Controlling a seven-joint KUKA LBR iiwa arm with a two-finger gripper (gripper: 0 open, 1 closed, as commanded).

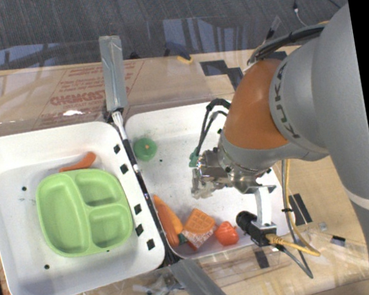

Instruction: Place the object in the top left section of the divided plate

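2 bins (4, 159), 1 plate (83, 210), 2 carrots (167, 217).

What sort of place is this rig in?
Likely a robotics lab: two white bins taped to a cardboard-covered bench, toy food such as a carrot, and a green divided plate.

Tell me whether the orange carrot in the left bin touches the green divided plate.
Cannot tell. In the camera view the carrot lies right along the plate's upper rim, with no plain gap or contact.
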